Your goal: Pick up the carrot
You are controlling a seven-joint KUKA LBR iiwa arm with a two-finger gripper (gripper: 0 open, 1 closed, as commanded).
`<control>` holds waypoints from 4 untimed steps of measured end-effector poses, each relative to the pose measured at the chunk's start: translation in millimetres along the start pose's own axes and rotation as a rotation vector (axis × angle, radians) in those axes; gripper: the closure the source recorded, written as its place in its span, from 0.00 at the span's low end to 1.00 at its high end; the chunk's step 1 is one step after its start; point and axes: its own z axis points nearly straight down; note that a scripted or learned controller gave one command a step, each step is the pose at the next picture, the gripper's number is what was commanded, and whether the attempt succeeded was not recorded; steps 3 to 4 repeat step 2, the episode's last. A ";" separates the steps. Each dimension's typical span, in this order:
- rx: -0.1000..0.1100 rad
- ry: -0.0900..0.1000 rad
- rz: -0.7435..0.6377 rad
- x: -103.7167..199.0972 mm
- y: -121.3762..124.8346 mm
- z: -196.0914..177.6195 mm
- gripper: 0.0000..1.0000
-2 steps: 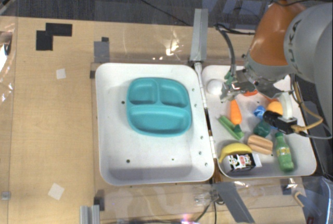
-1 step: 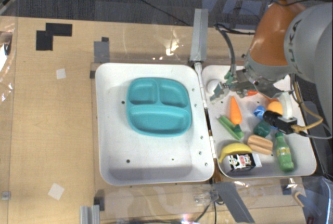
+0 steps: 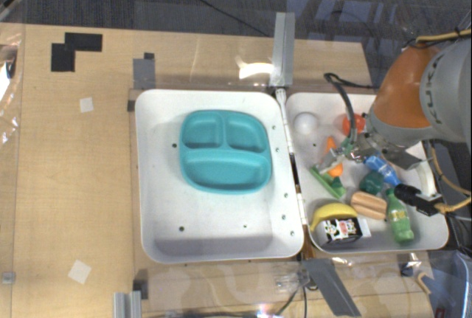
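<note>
Nearest to us in the right-hand shallow white bin (image 3: 435, 239) lie a yellow plastic banana (image 3: 330, 213) over a small black-and-white carton (image 3: 341, 229), a tan bread-roll-shaped toy (image 3: 368, 204) and a green plastic bottle (image 3: 399, 219). A little further in we find the carrot (image 3: 335, 170), a small orange toy piece with a flat green leafy stem running out toward the bin's left wall. It sits in the middle of the clutter, just beside the blue crumpled object (image 3: 380, 170).

We judge the carrot light, stiff and rather smooth, so it may slip. We would close across the orange body, not the thin green stem, which offers little to pinch.

The gripper (image 3: 352, 150) hangs just above and beside the carrot, but the grey arm with its orange band (image 3: 404, 99) covers most of it, and we cannot tell its state. Whether it touches the carrot is also unclear.

Further back sit a white ball (image 3: 304, 121) and a red-orange object (image 3: 355, 122), partly hidden by the arm. In the left-hand white bin (image 3: 158, 184) rests a teal divided plate (image 3: 225, 150).
</note>
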 end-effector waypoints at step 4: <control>-0.012 0.001 0.316 49.5 20.3 -84.6 1.00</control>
